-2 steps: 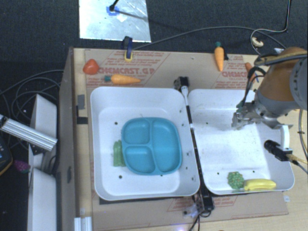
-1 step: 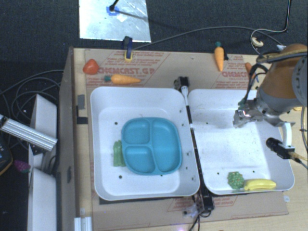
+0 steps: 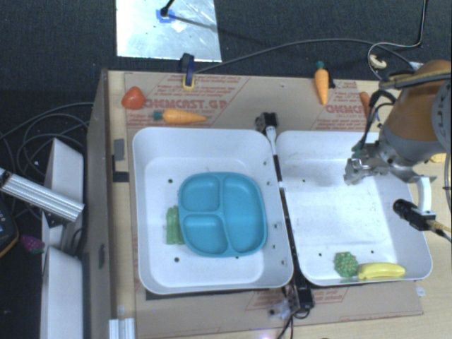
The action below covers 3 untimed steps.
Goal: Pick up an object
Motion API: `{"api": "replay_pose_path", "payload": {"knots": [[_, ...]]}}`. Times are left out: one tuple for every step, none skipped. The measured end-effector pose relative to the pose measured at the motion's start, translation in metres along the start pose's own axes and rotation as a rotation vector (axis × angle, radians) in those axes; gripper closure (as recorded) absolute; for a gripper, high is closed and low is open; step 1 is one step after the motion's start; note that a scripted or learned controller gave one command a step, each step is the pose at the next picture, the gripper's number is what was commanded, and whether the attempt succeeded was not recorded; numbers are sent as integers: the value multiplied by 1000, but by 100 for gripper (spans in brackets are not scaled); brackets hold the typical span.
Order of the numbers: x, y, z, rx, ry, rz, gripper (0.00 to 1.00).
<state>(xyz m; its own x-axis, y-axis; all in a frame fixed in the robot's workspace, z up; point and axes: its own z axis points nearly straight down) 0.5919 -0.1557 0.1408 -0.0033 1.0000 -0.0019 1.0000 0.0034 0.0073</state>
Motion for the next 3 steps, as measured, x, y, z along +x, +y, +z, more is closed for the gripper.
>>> {"api": "replay_pose_path", "payload": {"knots": [[0, 1, -11, -3, -1, -1, 100], [0, 2, -21, -5, -1, -2, 100], [0, 3, -32, -8, 0, -3, 100]]}}
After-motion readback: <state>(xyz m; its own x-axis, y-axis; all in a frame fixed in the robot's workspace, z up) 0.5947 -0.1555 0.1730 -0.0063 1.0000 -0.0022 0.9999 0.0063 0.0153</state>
